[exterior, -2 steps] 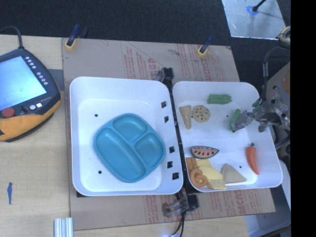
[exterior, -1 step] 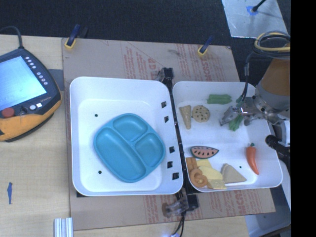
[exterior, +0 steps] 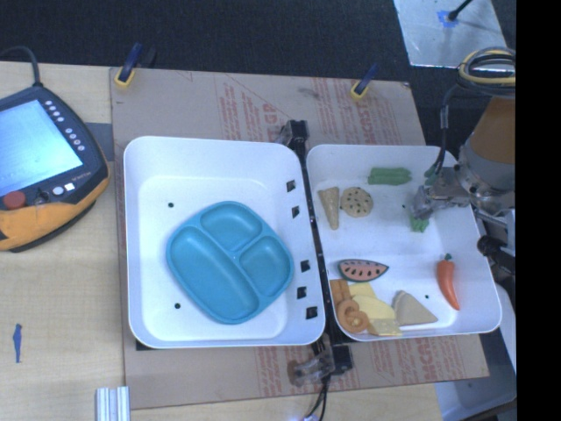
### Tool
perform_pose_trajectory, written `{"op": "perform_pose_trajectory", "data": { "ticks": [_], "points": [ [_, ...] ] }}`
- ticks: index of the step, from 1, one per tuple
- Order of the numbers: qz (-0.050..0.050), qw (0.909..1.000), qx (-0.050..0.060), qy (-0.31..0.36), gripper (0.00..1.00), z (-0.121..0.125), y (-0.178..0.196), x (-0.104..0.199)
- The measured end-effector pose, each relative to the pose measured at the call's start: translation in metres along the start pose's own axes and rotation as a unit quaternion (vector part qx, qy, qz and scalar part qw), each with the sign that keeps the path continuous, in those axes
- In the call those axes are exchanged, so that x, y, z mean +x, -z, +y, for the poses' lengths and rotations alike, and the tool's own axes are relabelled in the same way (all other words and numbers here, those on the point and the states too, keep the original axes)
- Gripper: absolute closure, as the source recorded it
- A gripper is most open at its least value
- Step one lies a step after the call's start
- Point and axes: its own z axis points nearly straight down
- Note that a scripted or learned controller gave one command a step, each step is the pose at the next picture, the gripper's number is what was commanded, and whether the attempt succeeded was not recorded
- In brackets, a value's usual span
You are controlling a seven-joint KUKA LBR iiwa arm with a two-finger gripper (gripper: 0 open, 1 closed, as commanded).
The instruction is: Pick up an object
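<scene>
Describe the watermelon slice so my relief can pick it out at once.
Look in the right bin. Along its left side, below the round cookie and above the yellow food pile, lies the watermelon slice: the only red wedge with a green rind and dark seeds.

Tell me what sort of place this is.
Probably a robot lab bench set up for picking trials: two white bins, toy food such as a carrot and a melon slice, and a control tablet beside them.

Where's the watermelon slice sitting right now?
The watermelon slice lies in the right bin, toward its lower left, just above the pile of yellow and orange pieces and below the cookie.
</scene>
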Motion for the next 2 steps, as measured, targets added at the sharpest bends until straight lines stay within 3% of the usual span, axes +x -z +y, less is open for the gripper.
{"op": "perform_pose_trajectory", "data": {
  "ticks": [1,2],
  "points": [
    [0.001,1.0000,-0.001,-0.004,1.00,-0.0818,0.0916,0.0073],
    [0.002,1.0000,0.001,-0.003,0.00,-0.0800,0.0863,0.0079]
  ]
}}
